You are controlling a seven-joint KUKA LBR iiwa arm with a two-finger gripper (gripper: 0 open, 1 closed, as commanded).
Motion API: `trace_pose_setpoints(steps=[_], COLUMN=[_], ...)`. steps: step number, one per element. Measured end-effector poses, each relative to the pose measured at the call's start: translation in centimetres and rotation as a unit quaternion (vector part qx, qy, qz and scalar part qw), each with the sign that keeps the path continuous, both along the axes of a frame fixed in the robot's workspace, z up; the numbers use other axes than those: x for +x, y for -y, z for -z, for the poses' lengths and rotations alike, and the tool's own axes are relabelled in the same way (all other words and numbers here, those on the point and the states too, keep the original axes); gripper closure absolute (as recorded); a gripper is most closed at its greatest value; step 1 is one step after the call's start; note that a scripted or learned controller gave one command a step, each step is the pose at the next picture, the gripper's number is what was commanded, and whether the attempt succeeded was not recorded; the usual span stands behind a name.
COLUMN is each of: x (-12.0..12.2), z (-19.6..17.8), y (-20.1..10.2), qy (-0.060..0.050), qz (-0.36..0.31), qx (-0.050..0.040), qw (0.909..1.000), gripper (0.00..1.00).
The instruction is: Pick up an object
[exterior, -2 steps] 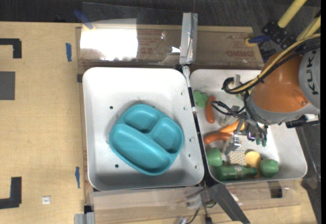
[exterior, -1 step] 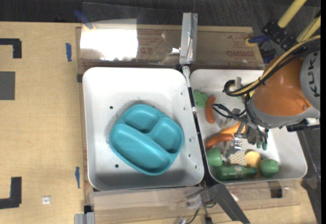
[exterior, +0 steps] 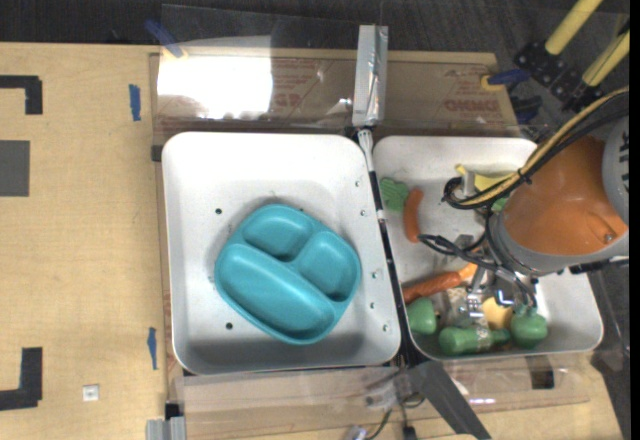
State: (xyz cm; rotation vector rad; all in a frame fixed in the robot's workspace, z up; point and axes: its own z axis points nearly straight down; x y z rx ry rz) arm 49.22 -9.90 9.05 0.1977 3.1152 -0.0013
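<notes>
Down at the near end of the right bin (exterior: 560, 343) we find the gripper (exterior: 490, 305), lowered among a cluster of small things; whether it holds anything we cannot tell, for its tip is lost in the clutter. Just beside it on the left lies an orange carrot-like piece (exterior: 437, 284); below that a green piece (exterior: 423, 317), another green one (exterior: 462, 338) nearer the front, and a third (exterior: 529, 328) to the right; something yellow (exterior: 497, 307) sits right at the tip. Further back we see an orange-red stick (exterior: 411, 216) beside a green bit (exterior: 394, 195). Well to the left, the other bin (exterior: 190, 168) bears a teal divided plate (exterior: 288, 271). Above the gripper rises the orange band (exterior: 560, 203).
</notes>
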Motion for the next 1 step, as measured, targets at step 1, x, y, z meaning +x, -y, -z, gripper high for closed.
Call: trace_pose_setpoints(steps=[1], x=[-0.02], z=[-0.03], y=[-0.43], qy=[0.001], qz=[-0.011], qx=[-0.0016], qw=[0.9999], gripper=[0.0])
